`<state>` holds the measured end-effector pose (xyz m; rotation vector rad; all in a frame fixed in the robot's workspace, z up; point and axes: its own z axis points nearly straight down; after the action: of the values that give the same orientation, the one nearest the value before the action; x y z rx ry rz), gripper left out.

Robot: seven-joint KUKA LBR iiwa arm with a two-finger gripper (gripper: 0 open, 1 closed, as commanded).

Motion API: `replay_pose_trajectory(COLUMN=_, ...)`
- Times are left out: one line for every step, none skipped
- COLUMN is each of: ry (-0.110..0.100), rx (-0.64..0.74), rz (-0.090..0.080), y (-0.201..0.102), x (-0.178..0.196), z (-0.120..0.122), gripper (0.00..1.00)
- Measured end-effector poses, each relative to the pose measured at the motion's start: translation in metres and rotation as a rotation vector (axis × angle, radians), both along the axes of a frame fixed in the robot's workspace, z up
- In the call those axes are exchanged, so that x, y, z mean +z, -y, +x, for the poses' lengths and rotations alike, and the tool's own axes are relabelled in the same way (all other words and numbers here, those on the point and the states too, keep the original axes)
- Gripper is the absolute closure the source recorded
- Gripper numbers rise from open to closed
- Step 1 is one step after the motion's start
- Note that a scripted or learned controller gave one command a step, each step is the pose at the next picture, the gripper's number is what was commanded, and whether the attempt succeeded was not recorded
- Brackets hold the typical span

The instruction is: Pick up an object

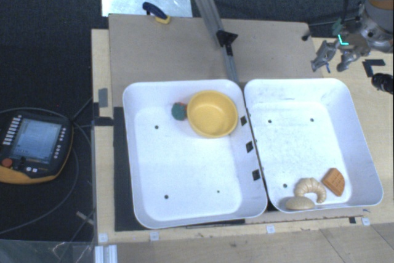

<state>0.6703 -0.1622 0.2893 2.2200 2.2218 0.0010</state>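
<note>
The gripper (335,61) hangs above the bench beyond the far right corner of the right bin (308,95), its two fingers spread apart with nothing between them. The right bin holds a croissant (312,188), a pale oval piece (298,202) touching it, and an orange waffle-like piece (334,181) just beside, all near its front right corner. The left bin (184,194) holds a yellow bowl (212,113) at its far edge, with a small teal object (179,111) touching the bowl's left side.

Bowl (212,113) in left bin (184,194), croissant (311,188), perhaps cracker (333,182), in right bin (295,108)
</note>
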Motion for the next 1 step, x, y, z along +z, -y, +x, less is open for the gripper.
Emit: replay_pose_trajectory(ry=0.0, rx=0.0, rz=0.0, y=0.0, x=0.0, z=0.0, gripper=0.0)
